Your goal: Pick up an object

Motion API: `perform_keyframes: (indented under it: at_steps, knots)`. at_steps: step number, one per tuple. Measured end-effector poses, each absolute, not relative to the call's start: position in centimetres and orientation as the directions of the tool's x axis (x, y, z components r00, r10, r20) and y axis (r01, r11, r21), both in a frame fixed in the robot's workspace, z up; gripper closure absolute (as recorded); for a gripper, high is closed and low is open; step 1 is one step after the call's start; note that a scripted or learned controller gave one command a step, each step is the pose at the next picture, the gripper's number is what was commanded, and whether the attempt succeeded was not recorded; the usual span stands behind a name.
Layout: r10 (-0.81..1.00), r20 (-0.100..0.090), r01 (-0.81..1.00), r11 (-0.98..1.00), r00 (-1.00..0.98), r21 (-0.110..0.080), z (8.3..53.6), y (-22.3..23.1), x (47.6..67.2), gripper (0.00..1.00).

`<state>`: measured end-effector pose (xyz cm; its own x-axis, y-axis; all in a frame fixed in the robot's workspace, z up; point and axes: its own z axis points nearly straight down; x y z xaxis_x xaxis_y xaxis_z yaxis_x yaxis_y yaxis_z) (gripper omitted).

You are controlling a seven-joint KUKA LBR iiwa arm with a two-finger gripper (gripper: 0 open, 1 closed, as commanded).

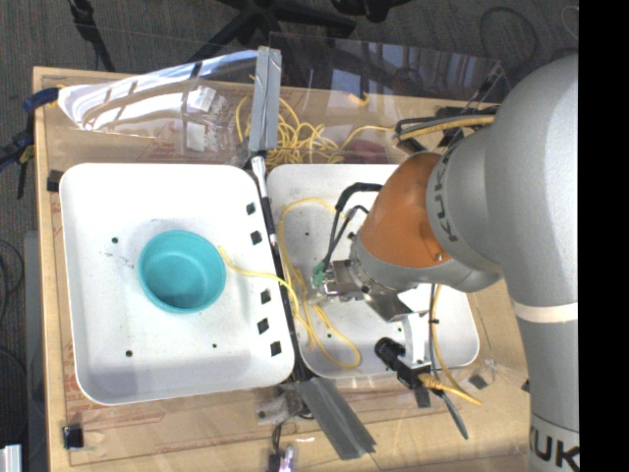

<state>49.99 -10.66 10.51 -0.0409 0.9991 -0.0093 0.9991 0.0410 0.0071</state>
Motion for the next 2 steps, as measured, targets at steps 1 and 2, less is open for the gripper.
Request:
perform_keyframes:
  at_steps: [1,2]
  knots:
    - [0.995,0.002,0.995,0.100,-0.100,-0.002,9.17,-10.02,47.72,0.00]
    - [0.995,0.002,0.995,0.099,-0.099,-0.001,9.17,-10.06,47.71,0.00]
